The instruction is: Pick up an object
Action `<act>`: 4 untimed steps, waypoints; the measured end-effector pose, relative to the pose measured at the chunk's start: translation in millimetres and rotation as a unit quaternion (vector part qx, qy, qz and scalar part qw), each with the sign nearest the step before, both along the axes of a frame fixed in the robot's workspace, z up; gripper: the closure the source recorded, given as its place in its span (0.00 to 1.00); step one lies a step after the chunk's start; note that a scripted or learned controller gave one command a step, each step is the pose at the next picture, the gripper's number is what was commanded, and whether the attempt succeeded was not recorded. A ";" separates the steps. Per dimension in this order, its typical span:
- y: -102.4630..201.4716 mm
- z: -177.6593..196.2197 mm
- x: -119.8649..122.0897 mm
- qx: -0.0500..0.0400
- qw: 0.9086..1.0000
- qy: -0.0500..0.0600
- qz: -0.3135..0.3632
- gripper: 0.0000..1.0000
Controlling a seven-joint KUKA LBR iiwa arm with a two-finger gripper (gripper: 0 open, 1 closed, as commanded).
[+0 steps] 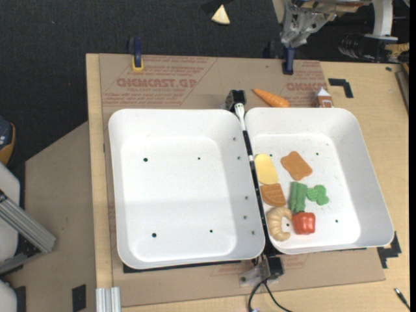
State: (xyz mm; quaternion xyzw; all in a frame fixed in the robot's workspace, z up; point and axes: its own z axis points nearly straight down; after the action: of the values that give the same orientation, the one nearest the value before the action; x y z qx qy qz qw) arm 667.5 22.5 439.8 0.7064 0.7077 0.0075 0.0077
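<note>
The right bin (351, 142) holds a cluster of toy foods near its left side: a yellow piece (265, 169), an orange-brown slab (296, 165), a brown bread-like piece (273, 194), a green vegetable (305, 195), a red piece (303, 223) and a tan croissant-like piece (279, 223). My gripper (296, 34) hangs high at the top of the view, beyond the far edge of the bench and well away from the bins. Nothing shows between its fingers.
The left bin (123, 174) lies beside the right one. An orange carrot (271, 98) and a small brown-and-white carton (323, 99) lie on the cardboard behind the right bin. Blue clamps (136, 52) hold the board's far edge. A yellow wedge (221, 15) lies on the dark floor.
</note>
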 end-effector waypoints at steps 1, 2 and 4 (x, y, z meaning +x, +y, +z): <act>-93.3 11.1 -1.0 -0.002 1.000 0.007 -0.005 1.00; -124.1 102.6 -21.1 -0.002 1.000 0.004 -0.003 1.00; -49.5 92.3 -51.6 -0.001 1.000 0.006 -0.002 1.00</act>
State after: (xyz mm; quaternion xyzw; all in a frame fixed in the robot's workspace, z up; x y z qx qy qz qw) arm 615.9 -27.0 532.0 0.7078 0.7064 0.0029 0.0041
